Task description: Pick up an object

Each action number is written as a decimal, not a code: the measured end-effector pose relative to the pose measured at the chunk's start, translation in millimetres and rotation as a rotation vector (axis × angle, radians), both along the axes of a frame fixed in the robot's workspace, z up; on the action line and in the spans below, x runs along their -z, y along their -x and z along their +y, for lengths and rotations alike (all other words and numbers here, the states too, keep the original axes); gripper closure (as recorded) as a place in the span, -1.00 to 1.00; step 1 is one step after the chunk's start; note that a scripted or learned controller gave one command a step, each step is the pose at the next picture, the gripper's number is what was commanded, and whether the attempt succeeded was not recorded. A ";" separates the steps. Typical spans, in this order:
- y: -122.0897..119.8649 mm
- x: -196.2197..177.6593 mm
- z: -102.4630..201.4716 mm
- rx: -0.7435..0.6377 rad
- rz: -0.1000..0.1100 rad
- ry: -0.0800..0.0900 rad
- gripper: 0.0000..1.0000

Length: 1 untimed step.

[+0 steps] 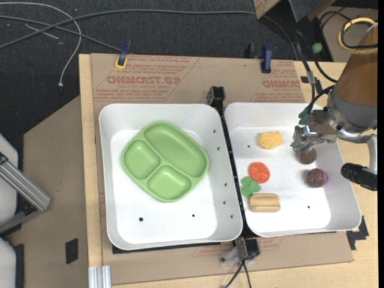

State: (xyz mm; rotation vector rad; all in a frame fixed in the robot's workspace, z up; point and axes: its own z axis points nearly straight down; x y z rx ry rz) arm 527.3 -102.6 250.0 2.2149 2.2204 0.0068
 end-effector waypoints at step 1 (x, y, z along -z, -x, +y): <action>-9.9 -4.9 46.1 -0.003 0.005 -0.002 1.00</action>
